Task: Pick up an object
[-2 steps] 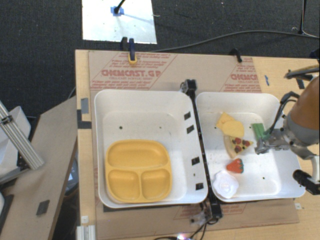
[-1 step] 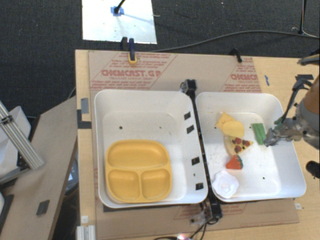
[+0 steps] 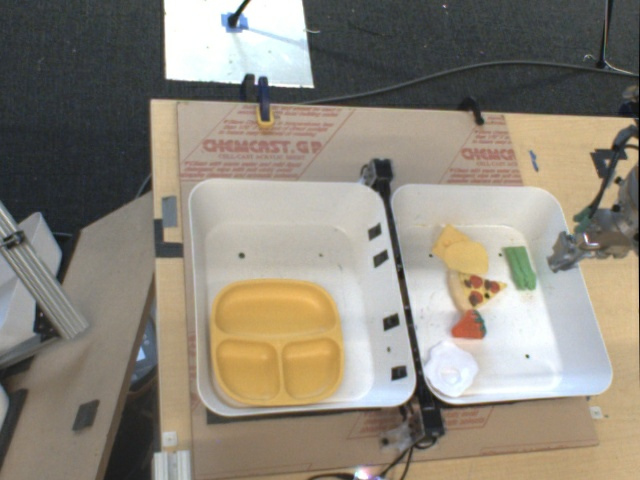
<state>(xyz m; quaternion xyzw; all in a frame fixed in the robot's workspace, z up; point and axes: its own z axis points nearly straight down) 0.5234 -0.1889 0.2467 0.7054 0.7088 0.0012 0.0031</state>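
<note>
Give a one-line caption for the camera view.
Gripper at right bin's edge near green block; yellow tray in left bin.

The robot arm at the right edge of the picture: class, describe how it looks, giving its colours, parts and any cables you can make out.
Little of the arm is in frame. What shows is grey metal with dark fittings. Thin cables, one greenish, loop down along its side. At its tip sits a small grey metallic claw, compact and blocky, above the right white bin's rim. It is too small and blurred to show markings.

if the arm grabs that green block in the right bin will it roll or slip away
The green block looks flat-sided and elongated, so it probably won't roll. It seems small and light, so a nudge may slide it on the smooth white bin. It looks rigid, likely holding shape.
</note>
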